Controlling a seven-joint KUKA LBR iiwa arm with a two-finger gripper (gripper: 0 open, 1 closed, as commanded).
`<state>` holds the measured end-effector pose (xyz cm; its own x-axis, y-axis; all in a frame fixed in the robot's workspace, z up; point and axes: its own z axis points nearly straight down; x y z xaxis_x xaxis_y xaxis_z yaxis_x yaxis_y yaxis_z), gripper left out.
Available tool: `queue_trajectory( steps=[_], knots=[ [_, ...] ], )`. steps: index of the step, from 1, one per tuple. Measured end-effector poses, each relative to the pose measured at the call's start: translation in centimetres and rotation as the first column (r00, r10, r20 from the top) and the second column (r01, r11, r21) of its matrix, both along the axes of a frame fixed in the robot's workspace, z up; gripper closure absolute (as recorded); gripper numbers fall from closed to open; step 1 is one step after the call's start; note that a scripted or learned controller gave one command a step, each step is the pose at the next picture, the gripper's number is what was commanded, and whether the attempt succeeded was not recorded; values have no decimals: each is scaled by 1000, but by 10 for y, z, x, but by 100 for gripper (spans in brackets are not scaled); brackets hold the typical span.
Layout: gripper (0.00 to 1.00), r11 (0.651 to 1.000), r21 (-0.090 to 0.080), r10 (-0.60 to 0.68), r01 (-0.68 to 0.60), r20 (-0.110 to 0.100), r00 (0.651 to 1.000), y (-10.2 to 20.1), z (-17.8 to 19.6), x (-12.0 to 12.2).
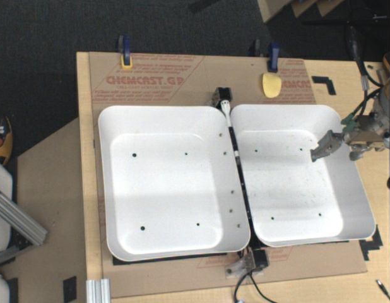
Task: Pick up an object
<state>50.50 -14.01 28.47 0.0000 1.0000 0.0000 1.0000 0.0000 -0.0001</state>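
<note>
The pincer (324,149) hovered over the right bin's (346,229) right side; whether open or closed, I cannot tell. No object lay inside that bin, so handling and grip point couldn't be judged.

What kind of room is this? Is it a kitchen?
Not a kitchen; probably a robot lab. Two white bins sit clamped on a board, a robot's tool reaches in, and cables trail off.
</note>
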Motion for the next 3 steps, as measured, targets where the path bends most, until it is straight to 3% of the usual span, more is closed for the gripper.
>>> queue_trajectory(
  steps=[1, 2, 3],
  knots=[
    [100, 1000, -1, 0, 0, 3, 1000, 0, 11, 1],
    [100, 1000, -4, 5, -5, 20, 1000, 25, 154, 16],
    [100, 1000, 2, 6, -6, -7, 1000, 77, 88, 31]
  ],
)
